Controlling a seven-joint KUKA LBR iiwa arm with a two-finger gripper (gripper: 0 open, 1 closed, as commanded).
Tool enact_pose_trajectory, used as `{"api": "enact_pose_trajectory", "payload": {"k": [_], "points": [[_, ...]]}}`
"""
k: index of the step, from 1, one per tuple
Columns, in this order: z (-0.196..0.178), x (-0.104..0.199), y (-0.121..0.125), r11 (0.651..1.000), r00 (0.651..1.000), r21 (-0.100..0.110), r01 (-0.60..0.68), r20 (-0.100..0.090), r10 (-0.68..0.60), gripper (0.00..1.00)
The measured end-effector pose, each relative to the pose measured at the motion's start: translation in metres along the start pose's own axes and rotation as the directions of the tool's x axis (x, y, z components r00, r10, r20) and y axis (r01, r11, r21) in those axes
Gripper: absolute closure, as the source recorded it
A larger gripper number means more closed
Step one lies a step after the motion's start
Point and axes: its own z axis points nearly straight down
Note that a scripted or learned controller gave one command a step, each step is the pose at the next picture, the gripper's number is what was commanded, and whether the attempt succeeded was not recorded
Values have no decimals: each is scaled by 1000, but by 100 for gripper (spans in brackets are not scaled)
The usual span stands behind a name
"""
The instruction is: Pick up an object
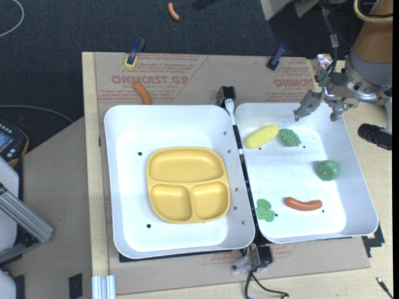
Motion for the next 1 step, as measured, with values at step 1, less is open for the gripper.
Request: {"api": "enact_pose_trajectory", "payload": {"k": [1], "points": [[-9, 0, 3, 1000, 1000, -14, 3, 3, -3, 0]]}}
